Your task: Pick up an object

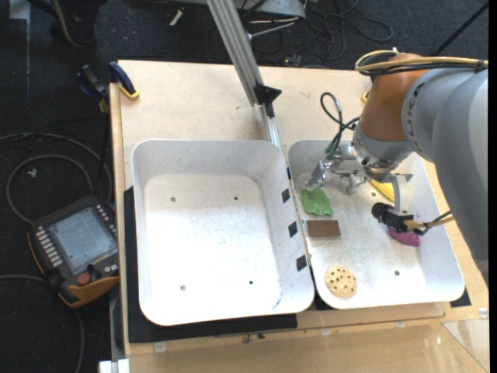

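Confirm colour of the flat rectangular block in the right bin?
Brown; the flat rectangular block shows clearly in the camera view, below the green leaf-shaped piece.

A teach pendant (75,247) with a grey screen and orange underside is lying on the dark floor at the lower left of the frame, its black cable (31,179) looping above it. An aluminium rail (235,41) is slanting down from the top centre toward the middle of the frame. A blue and yellow clamp (123,80) is gripping the bench's upper-left corner. Tangled cables (334,18) are lying along the top right.
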